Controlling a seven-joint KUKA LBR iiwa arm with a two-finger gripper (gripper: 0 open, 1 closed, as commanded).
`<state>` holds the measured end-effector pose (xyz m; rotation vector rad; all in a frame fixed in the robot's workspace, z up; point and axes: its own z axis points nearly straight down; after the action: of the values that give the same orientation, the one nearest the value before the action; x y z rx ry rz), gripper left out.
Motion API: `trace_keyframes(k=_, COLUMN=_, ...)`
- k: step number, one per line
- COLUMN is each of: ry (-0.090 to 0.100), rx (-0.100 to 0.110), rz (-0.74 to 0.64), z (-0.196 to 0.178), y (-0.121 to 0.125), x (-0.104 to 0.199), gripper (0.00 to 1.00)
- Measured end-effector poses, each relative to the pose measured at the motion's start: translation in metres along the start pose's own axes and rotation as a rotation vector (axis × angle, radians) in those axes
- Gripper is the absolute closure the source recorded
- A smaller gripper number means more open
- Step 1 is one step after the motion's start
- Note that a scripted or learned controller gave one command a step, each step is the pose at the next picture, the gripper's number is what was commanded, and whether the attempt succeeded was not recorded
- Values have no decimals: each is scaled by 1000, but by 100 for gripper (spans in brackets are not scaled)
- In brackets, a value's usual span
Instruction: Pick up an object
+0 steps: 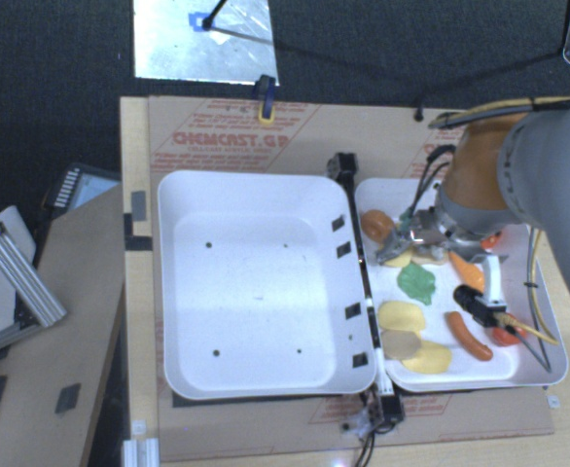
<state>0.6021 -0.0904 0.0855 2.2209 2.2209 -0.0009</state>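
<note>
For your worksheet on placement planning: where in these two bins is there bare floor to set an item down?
The left white bin has open floor from wall to wall. The right white bin is crowded: green leafy piece, pale yellow lumps, orange-red sausage shape, with the end effector over its upper part.

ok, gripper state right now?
Gripper: cannot tell. It sits low over the right bin, among the toy food near the orange piece.
</note>
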Motion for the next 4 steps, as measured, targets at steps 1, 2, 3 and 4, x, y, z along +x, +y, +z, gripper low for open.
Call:
trace_keyframes(k=1, ry=3, rx=15, rz=-10, z=1, y=66, x=-2, gripper=0)
trace_keyframes(k=2, ry=0, rx=-1, rz=-4, z=1, y=67, x=7, gripper=0)
trace_keyframes(k=3, ry=0, rx=-4, rz=-2, z=0, y=59, x=4, gripper=0)
trace_keyframes(k=4, ry=0, rx=-7, rz=-4, z=-12, y=60, x=4, gripper=100)
